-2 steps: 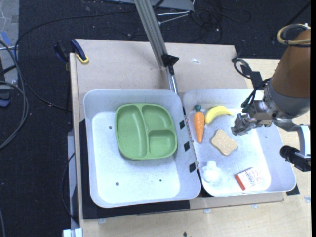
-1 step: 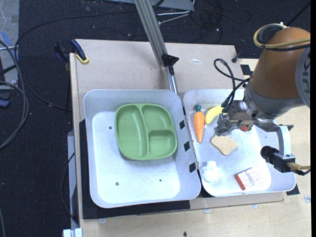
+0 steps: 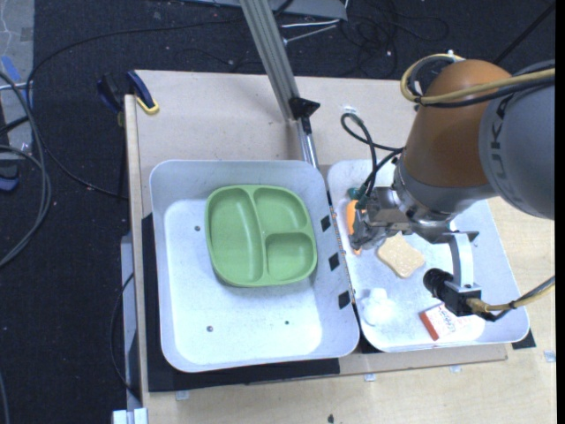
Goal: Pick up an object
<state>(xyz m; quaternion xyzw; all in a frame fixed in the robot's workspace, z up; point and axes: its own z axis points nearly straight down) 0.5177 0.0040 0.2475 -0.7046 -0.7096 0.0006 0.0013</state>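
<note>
Orange rounded object (image 3: 352, 212) sits beside the hand (image 3: 362, 228), grip state unclear, near a tan spongy slab (image 3: 401, 257).

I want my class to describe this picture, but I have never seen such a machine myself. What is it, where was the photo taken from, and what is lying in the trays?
The big grey and orange shape is a robot arm, reaching in from the right. At its tip is a gripper, a two-finger claw for picking things up. The one camera is fixed above the bench and looks down at a slant.

Two shallow white bins sit side by side. The left bin holds a green plate with three compartments. The right bin holds a tan slice-shaped piece, a small white object and a red and white packet.

The gripper is low over the right bin, beside a small orange thing. Whether it holds anything is too hidden to tell.
</note>
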